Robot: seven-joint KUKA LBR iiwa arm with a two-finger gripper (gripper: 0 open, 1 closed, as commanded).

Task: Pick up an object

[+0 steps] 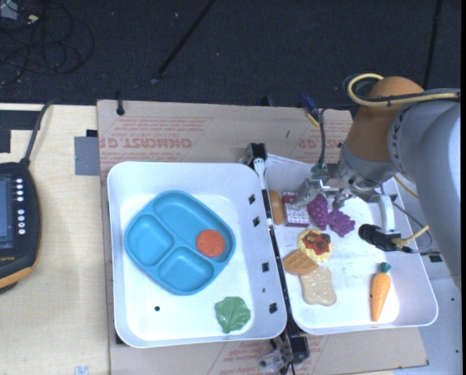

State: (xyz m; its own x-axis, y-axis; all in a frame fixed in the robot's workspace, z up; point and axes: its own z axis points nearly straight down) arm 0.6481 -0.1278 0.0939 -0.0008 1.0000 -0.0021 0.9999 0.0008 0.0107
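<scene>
Cardboard-covered bench (178,135) is carrying two white bins side by side, dark floor and cables lying beyond its far edge, a pendant controller (2,221) sitting off to the left.

Left bin (127,186): a blue divided tray (174,242) is lying near the middle, an orange-red disc (211,243) resting in one compartment; a green leafy piece (233,312) is sitting by the near edge.

Right bin (420,303): toy foods are crowding the half beside the divider. Purple grapes (329,216) are lying toward the far edge, a small pizza piece (315,244) just nearer, a tan flat piece (318,286) nearer again, a carrot (381,291) standing apart by the right wall.

Gripper (326,190) is hanging low over the far part of the right bin, right above the grapes, possibly touching them. Its state: cannot tell, the wrist is masking it.

Progress, as judged: nothing is looking lifted; every item is resting on a bin floor. The arm seems to be at the reach-or-grasp stage, with the grapes the likeliest target. Closing, securing and raising are remaining.
</scene>
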